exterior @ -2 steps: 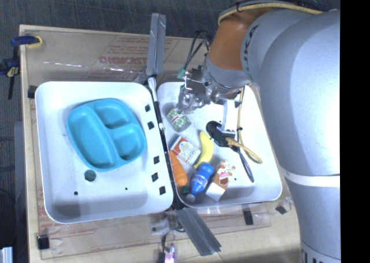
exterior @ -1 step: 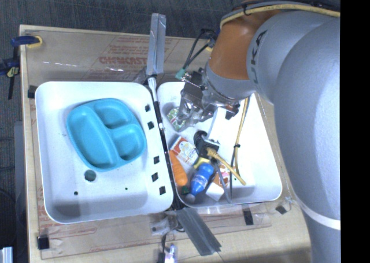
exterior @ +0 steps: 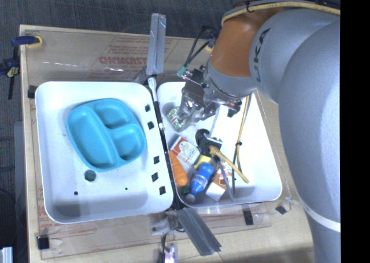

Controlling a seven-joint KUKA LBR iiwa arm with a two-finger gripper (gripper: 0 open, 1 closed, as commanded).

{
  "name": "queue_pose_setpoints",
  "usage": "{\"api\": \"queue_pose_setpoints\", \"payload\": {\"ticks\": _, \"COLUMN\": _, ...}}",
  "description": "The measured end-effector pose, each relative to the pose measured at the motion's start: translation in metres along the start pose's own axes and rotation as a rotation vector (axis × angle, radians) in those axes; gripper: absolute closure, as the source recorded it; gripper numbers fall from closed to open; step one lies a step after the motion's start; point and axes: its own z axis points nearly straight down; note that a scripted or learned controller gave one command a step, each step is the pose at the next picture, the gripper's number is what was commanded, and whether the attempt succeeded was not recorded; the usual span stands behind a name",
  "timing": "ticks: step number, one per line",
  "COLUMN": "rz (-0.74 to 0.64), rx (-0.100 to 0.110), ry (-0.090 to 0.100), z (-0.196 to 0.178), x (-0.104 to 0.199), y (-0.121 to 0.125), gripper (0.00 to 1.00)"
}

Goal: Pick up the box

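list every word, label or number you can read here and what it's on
"KUKA": black letters running down the grey arm, just below its orange band.
Red printing on the bench board behind the bins: mirrored and too faint to read.
Print on the small box in the right bin: colourful, too small to read.
Label on the blue bottle: too blurred to read.

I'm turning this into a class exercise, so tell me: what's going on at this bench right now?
A grey robot arm reaches in from the right, and its gripper is low over the far end of the right bin. That bin holds a jumble: a small printed box, a blue bottle, an orange item and a brush. The left bin holds a blue divided plate. Nothing is visibly lifted yet.
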Motion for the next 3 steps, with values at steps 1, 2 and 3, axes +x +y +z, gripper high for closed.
{"api": "queue_pose_setpoints", "payload": {"ticks": 1, "rz": 0.355, "rx": 0.0, "ry": 0.001, "z": 0.002, "x": 0.001, "y": -0.054, "gripper": 1.0}}
{"api": "queue_pose_setpoints", "payload": {"ticks": 2, "rz": 0.43, "rx": -0.001, "ry": 0.0, "z": 0.083, "x": 0.01, "y": -0.087, "gripper": 1.0}}
{"api": "queue_pose_setpoints", "payload": {"ticks": 3, "rz": 0.424, "rx": 0.001, "ry": -0.002, "z": 0.074, "x": 0.011, "y": -0.087, "gripper": 1.0}}
